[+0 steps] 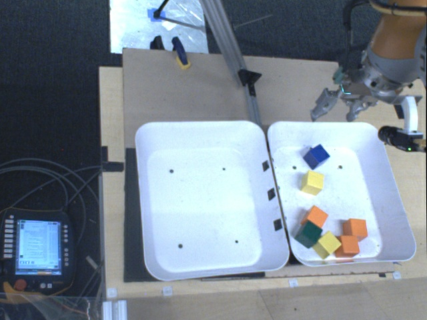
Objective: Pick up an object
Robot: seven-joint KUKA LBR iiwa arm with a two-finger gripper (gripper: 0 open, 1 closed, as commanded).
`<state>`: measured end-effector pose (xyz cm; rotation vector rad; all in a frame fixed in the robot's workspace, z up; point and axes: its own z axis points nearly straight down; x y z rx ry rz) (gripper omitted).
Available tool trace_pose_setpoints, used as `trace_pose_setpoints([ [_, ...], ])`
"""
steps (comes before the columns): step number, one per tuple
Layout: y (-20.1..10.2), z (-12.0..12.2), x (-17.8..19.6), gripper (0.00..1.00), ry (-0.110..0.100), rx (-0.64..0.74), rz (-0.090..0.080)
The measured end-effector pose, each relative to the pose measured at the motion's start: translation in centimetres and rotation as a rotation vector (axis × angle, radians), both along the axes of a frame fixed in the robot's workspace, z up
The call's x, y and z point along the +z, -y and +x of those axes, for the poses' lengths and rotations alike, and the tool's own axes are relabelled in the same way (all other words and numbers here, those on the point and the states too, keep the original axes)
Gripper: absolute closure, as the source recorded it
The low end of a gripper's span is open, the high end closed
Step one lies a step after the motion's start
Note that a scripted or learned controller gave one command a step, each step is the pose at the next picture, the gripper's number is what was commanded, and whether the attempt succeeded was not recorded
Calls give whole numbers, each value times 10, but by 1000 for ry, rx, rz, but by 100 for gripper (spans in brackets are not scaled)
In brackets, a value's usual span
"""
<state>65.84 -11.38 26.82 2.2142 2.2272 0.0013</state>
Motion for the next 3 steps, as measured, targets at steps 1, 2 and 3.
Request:
trace_pose_setpoints([
  [1, 0, 0, 0, 0, 0, 0, 0],
  [2, -6, 7, -47, 0, -3, 0, 0],
  [3, -9, 1, -107, 0, -5, -3, 0],
])
